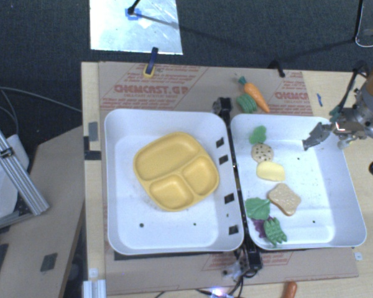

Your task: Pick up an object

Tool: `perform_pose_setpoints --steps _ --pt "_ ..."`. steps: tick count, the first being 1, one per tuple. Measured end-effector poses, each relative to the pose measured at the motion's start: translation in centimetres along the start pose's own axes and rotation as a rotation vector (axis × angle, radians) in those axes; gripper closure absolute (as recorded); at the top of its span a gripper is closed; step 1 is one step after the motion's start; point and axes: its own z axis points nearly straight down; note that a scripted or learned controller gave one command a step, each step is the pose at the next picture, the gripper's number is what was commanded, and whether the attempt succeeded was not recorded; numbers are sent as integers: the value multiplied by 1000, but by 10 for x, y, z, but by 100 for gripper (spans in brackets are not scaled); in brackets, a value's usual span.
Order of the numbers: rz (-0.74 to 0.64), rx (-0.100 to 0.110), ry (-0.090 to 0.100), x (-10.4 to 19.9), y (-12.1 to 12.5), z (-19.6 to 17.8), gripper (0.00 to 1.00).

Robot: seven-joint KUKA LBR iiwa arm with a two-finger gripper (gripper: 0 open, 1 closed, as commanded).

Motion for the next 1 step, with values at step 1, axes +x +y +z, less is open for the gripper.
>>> perform_pose_setpoints --steps 1 --pt "8 11 2 -25 -85 66 0"
